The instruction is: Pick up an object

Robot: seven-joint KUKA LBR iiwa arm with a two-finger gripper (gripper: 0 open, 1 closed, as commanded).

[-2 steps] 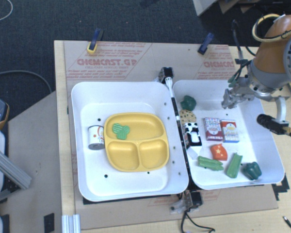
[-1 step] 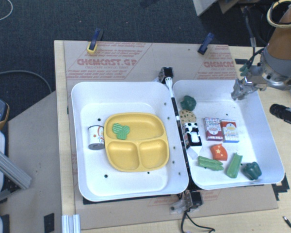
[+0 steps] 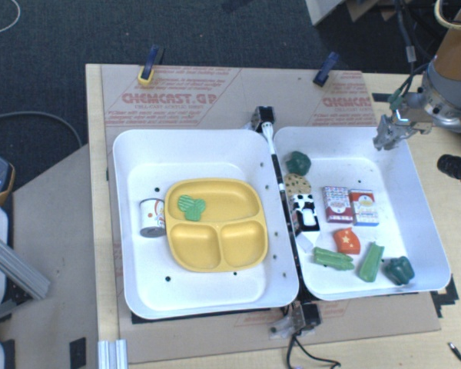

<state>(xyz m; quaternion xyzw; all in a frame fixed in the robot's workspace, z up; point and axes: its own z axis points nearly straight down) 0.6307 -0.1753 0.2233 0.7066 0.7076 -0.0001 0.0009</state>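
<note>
Green cucumber (image 3: 371,261) (perhaps pickle) long axis near-vertical, top tilted right.

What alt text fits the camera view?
A robot gripper hovers at the far right rim of the right bin, which holds small toy foods and boxes. The left bin holds a yellow divided plate with a green toy, beside a small can.

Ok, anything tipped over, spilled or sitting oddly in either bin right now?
One thing: the small can in the left bin lies on its side against the yellow plate's left edge. Nothing looks spilled or broken.
</note>
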